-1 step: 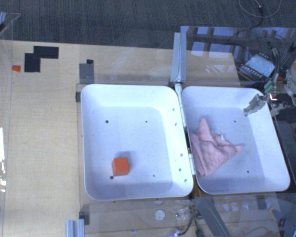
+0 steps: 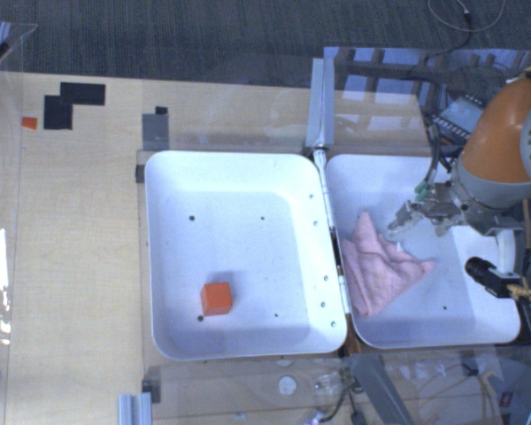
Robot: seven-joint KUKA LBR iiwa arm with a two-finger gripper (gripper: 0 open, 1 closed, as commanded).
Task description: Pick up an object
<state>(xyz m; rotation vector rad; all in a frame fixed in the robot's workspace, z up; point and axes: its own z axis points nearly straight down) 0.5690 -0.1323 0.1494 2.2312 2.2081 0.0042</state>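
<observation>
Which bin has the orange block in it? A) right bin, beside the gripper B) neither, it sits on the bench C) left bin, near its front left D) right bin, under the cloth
C: the orange block sits alone on the floor of the left bin, toward its near left part, while the pink cloth lies in the right bin under the gripper.

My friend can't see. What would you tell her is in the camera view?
A robot gripper hovers over a crumpled pink cloth in the right bin. The left bin holds a small orange block.
</observation>
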